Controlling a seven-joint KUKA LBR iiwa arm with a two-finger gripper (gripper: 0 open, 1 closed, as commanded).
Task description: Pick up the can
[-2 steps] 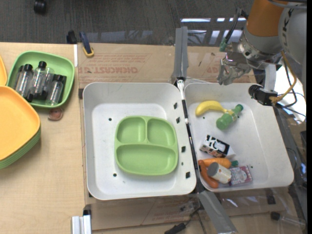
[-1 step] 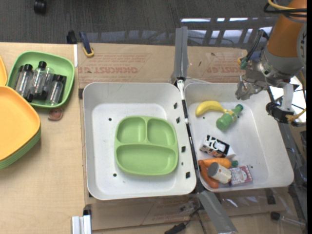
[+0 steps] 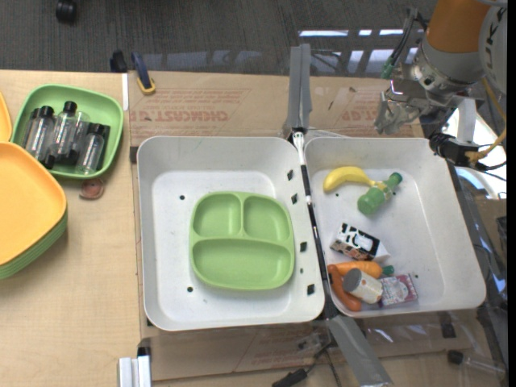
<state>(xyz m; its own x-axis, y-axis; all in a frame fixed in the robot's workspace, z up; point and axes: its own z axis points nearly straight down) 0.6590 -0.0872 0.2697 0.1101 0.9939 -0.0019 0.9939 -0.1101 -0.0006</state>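
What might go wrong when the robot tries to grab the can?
1. The can is squeezed in a pile with an orange toy and a pink packet, so the gripper might grab or shove those instead.
2. The pile sits near the front wall of the right bin, which could get in the way.
3. The can seems to lie on its side, so it might roll off when touched.

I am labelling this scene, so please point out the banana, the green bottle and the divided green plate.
banana [image 3: 348,177]: camera view, middle of its curved body.
green bottle [image 3: 373,199]: camera view, its wide lower body.
divided green plate [image 3: 211,232]: camera view, ridge between its compartments.
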